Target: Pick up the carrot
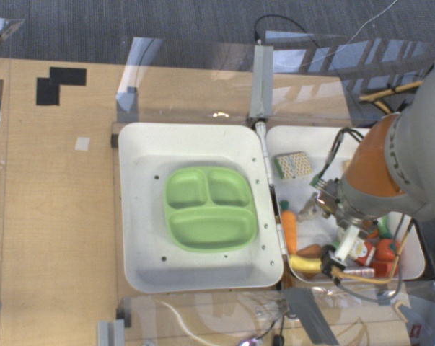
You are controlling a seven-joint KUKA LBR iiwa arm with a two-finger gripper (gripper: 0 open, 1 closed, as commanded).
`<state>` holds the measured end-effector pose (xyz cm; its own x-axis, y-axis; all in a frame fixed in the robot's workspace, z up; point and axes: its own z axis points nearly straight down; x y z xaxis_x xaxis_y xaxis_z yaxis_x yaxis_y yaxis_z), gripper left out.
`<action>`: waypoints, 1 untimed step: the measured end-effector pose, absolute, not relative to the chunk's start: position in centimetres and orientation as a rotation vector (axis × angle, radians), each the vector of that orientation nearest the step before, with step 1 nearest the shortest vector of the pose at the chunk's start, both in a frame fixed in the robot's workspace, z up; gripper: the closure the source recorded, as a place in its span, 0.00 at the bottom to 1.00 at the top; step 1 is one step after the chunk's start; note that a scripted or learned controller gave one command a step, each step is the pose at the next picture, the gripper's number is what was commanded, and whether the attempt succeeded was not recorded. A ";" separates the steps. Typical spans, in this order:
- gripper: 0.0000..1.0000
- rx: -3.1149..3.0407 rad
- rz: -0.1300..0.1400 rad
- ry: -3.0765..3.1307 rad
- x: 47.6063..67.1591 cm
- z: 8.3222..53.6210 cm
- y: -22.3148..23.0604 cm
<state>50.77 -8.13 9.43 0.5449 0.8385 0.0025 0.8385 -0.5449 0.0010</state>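
A grey robot arm with an orange band reaches from the view's right into the right-hand shallow white bin (307, 138), its gripper (312, 207) low over the bin's crowded near half. Whether the gripper is released or clenched cannot be told from this angle, and nothing can be seen in its grasp.

The long orange carrot (290, 231) lies just beside the gripper, on its side toward the wall between the two bins. It runs lengthwise along that wall, and contact with the gripper cannot be made out. Below the gripper in the view, past the carrot's lower end, rest a curved yellow plastic banana (302, 266) and a small brown rounded piece (311, 251). Red toy packages (381, 255) lie on the gripper's far side, toward the arm. A small rectangular pad with green dots (293, 165) sits above the gripper, apart from the carrot.

Well off to the gripper's other side, the left-hand shallow white bin (141, 215) holds a light green three-compartment plastic plate (210, 209). Both bins stand on the pale wooden counter (51, 215).
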 end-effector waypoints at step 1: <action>0.00 -2.546 -0.004 -1.842 50.9 18.4 -1.7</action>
<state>50.87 -1.65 18.38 0.3128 0.9498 0.0016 0.9498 -0.3128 0.0023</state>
